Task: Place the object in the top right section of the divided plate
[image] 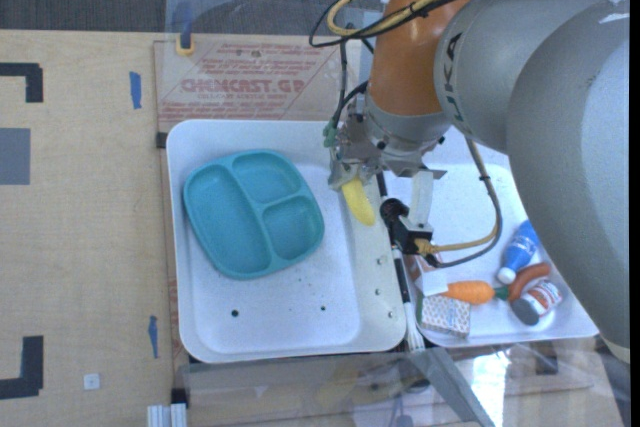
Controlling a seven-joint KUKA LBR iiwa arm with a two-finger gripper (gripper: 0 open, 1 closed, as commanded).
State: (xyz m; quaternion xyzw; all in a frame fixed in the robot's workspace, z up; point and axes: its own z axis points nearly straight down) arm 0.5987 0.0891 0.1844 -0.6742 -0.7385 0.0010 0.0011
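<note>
Camera view showed the gripper (352, 177) hanging below the arm's (500, 65) glossy orange band (415, 45), over the raised rim between the 2 white bins. A smooth, yellow, banana-shaped object (358, 201) stuck out directly beneath the gripper, slanting down and slightly right; its upper end sat up between the dark fingers, so the gripper looked closed on it. To the gripper's left, well apart, lay the divided plate (253, 212), a matte teal plastic oval with 3 shallow sections, resting flat on the speckled floor of the left bin (280, 325). The plate's top right section (262, 177) was the part nearest the gripper. Below and right of the gripper, in the right bin (480, 165), lay a small orange carrot shape (470, 292), a checkered packet (445, 315) and a blue-and-white bottle (520, 250).
</note>
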